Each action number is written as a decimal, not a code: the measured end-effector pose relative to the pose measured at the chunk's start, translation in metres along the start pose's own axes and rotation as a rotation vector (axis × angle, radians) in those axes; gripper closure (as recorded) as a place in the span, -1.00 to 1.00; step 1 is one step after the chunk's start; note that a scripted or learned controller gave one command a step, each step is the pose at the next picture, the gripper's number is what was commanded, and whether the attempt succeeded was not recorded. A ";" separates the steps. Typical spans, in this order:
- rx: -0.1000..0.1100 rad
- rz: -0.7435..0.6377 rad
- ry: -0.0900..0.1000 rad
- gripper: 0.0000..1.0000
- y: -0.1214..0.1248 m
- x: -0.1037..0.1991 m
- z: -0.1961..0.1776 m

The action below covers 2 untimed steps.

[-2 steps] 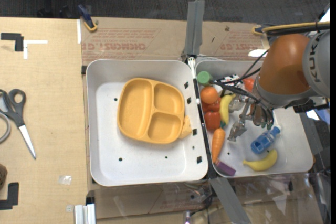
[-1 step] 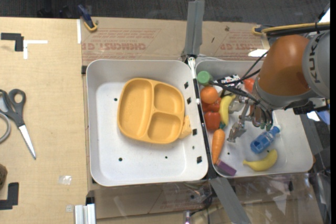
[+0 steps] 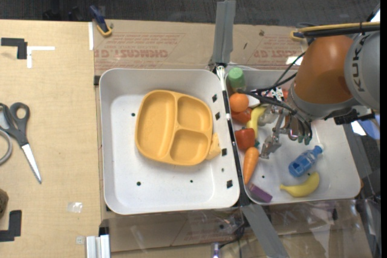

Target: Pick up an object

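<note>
The carrot (image 3: 250, 165) lies along the right bin's (image 3: 347, 181) left wall, just below the red pepper (image 3: 245, 138); it looks stiff, light and smooth, best pinched across its thick middle. The hand (image 3: 271, 143) hovers beside it, open and holding nothing.

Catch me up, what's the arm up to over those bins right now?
The arm is reaching into the right bin, its gripper low among the toy food near the carrot and blue bottle. Nothing is visibly between its fingers. The left bin holds a yellow divided plate.
</note>
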<state>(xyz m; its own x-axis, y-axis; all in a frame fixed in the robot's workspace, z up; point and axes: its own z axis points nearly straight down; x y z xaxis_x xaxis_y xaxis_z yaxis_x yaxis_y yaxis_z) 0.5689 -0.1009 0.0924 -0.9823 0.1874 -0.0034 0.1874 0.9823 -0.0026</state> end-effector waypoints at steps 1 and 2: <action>-0.003 -0.096 0.003 -1.00 -0.014 0.061 0.001; -0.003 -0.045 0.000 -1.00 -0.065 0.024 -0.039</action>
<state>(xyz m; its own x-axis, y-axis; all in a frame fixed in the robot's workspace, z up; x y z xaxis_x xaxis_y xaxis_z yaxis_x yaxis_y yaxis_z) 0.5329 -0.1603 0.1312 -0.9897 0.1428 -0.0037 0.1428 0.9897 -0.0001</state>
